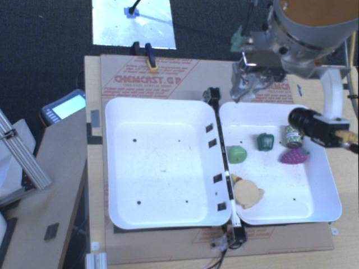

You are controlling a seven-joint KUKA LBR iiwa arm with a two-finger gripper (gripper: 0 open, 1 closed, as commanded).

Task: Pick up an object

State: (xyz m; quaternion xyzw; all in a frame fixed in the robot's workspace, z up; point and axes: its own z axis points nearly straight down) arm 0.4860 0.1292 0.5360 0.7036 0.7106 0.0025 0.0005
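The right bin (314, 206) holds several small items: a light green fruit (237, 154), a dark green pepper (265, 142), a small can (291, 136), a purple bunch of grapes (294, 156) and a tan flat cookie-like piece (247, 194) near the divider. My gripper (247, 87) hangs above the far edge of the right bin, over the cardboard, apart from all the items. Nothing shows between its fingers. The arm's grey body with its orange band (314, 4) fills the upper right.
The left bin (118, 150) lies beside the right one, joined by a black clipped divider (219, 150). A black cylinder on a white bracket (311, 123) reaches over the right bin's far right corner. A shiny metal plate (133, 15) lies beyond the cardboard.
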